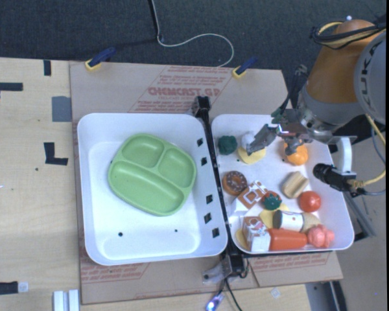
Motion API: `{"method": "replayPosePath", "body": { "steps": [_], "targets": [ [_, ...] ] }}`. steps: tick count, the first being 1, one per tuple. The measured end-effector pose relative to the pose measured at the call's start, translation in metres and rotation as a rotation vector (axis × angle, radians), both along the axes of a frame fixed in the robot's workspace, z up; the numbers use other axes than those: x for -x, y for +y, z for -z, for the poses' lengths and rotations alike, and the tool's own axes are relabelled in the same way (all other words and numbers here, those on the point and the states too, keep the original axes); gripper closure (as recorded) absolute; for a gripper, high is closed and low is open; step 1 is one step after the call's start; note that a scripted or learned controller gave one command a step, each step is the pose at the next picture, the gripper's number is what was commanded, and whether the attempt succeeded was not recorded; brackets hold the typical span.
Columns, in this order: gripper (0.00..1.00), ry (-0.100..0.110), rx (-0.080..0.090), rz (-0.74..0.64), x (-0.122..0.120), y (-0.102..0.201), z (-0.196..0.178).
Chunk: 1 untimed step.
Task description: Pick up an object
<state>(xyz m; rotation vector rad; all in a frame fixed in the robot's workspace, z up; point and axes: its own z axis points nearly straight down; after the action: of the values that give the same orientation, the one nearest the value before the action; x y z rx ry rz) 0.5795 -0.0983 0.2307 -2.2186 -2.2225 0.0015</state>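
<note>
The surface (26, 173) is spanning the frame, with a cardboard sheet (175, 89) lying on it under both bins. The left bin (94, 193) is sitting at centre left and is carrying a green divided plate (153, 173), which is lying flat in its upper half. The right bin (340, 203) is sitting at centre right, touching the left bin along a black divider.

The arm (343, 63) is entering from the upper right of the frame. The jaws (262, 138) are hanging over the upper part of the right bin, directly above a yellow piece (251, 155). Whether the jaws are apart or together cannot be told from this view, and no object is visibly between them.

The remaining objects are lying in the right bin: an orange carrot (287, 240) at the bottom, a bread roll (294, 184) at centre right, a red tomato (309, 201) just below it, a chocolate doughnut (234, 182) at centre left, and a dark green piece (227, 144) at upper left, near the jaws.
</note>
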Motion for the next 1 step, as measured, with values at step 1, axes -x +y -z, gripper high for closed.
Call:
{"method": "replayPosePath", "body": {
  "steps": [1],
  "targets": [
    [1.0, 0.001, -0.001, -0.002, 0.0, 0.0009, -0.0096]
  ]
}}
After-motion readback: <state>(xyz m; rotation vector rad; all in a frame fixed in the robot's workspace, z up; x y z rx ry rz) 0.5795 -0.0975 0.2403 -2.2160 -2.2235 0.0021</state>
